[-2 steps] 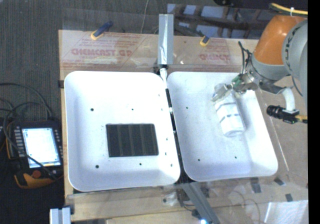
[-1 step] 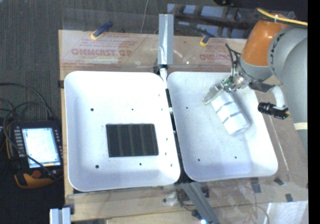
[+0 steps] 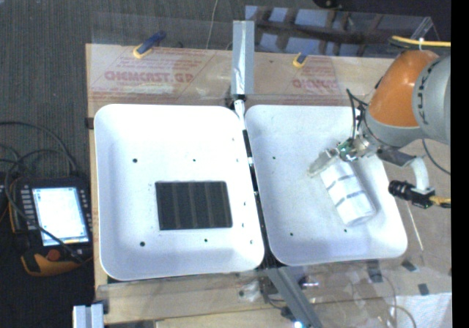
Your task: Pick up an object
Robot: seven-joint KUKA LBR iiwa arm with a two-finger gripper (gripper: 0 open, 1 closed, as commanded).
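Observation:
A black ribbed rectangular pad (image 3: pixel 193 204) lies flat in the middle of the left bin (image 3: pixel 117 129). My gripper (image 3: pixel 354 206) hangs low over the right side of the right bin (image 3: pixel 286 143), below the orange band (image 3: pixel 396 96) of the arm. It looks pale against the white floor, so its outline is hard to read. It is far to the right of the pad, with the divider between the two bins in between. I see nothing held at its tip.
The bins sit side by side on a wooden board (image 3: pixel 146 74) with two clamps at the back. A handheld screen unit (image 3: pixel 55 217) with cables lies on the floor at the left. A black cable connector (image 3: pixel 410 191) sticks out near the right bin's right rim.

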